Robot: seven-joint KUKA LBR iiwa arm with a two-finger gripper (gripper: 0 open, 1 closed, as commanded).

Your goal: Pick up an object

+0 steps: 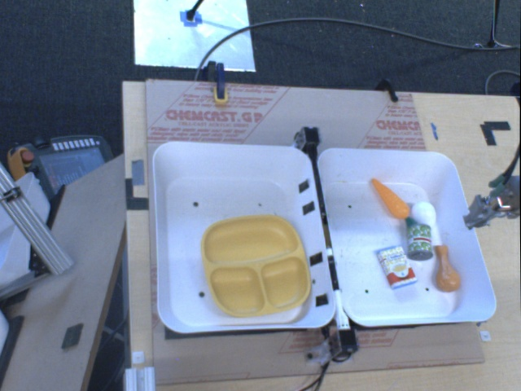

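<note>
Here, the grey metal claw (pixel 482 212) is seen at the right edge of the scene, just outside the right rim of the right-hand shallow white plastic bin (pixel 468 296); nothing is seen gripped in it, and how far it stands open cannot be told at this size.

Nearest to it, inside that bin, a small cluster of toy-like objects is laid. A white-capped little bottle with a green label (pixel 421 233) lies roughly upright in the picture, its cap toward the far wall. It is judged light, stiff and smooth, and apt to roll; it would best be taken across its round body. Touching its lower end, a tan drumstick-shaped plastic piece (pixel 445 270) rests, with a narrow neck and a bulbous end; the neck is judged the surest place for a hold. Just above the bottle, an orange carrot-shaped piece (pixel 391 199) lies at a slant, tapered and probably slippery. Just left of the bottle, a small white-and-red printed carton (pixel 396 266) lies flat; its flat sides should suit a pinch, though thin card may crush.

Further out, in the left-hand shallow white plastic bin (pixel 175 177), a yellow three-compartment plastic tray (pixel 255 263) is set, broad, rigid and glossy, graspable only by its rim.

Both bins are borne on a brown printed cardboard sheet (pixel 269 112) upon the pale wooden worktop (pixel 456 112).
</note>
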